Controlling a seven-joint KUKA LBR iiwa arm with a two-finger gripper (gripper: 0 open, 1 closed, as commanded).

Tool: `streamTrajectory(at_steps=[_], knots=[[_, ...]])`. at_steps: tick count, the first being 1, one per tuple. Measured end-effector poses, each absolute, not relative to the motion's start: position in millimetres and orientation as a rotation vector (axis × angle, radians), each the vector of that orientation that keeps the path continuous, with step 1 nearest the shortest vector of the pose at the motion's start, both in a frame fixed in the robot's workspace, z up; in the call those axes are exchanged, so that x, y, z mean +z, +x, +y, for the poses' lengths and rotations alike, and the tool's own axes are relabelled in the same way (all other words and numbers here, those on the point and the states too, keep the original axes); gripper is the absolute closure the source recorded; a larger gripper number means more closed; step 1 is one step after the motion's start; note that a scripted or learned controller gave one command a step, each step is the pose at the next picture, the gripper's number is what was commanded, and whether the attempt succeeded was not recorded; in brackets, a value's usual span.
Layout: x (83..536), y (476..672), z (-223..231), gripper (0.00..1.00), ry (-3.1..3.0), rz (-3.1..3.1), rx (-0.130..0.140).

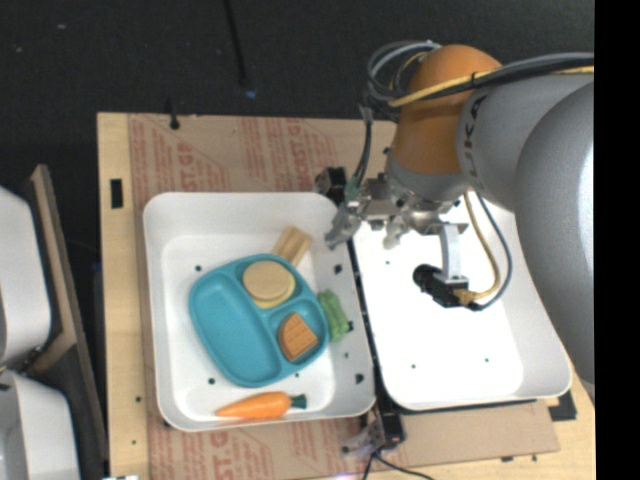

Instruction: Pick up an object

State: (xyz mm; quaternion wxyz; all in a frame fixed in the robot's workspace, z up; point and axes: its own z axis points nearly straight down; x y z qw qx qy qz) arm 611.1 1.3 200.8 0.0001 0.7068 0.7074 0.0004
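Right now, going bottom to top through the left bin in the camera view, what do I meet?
Carrot, brown toast slice, round tan disc, wooden block. Blue tray and green piece overlap these, so omitted.

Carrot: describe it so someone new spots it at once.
Look in the left white bin, the one holding the blue tray. Along its near wall, below the tray, lies the carrot: the only orange, tapered thing, with a small green tip.

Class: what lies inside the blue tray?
A round tan disc and a brown piece sit in separate compartments of the blue tray; its floor beneath them is covered.
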Motion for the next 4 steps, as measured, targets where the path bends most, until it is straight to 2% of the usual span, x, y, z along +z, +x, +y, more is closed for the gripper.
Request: streamTrajectory(at_steps=[1, 3, 4], knots=[[201, 605.8, -45, 0.0, 2.225, 2.216, -0.001], [201, 585.3, -26, 0.0, 2.222, 2.22, 0.0], [201, 617.3, -13, 0.0, 2.221, 2.222, 0.001]])
